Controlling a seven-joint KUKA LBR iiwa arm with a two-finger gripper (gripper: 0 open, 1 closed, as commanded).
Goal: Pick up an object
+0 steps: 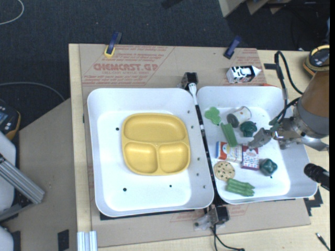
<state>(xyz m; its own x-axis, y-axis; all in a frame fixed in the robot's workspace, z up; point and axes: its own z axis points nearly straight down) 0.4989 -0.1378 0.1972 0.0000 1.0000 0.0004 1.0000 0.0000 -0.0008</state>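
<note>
**Operator:** Nearest me is the front lip of the desk (157,231), with a cable connector (217,216) sitting between the two bins. Going left to right: the left bin (102,156) carries a yellow divided tray (155,143), and I judge that too broad and stiff for two fingers.

**Second:** And the right bin?

**Operator:** The right bin (280,184) has the small stuff. A round cookie (224,170) and a green bean bundle (239,187) lie at its front, a long green pod (229,134) and a leafy green piece (212,114) further back, then flat packets (241,155) and a dark green lump (268,166) toward the right.

**Second:** Where is the end effector?

**Operator:** The end effector (260,138) hangs low over the middle of that bin, just beside a dark green piece (248,128) and above the packets. I can't tell whether it is spread or pressed together, and I see nothing pinched.

**Second:** What would you go for?

**Operator:** The dark green lump. It looks like light, hard plastic play food, probably slick, so I'd close across its widest middle. The packets lie flat and offer no edge.
</note>
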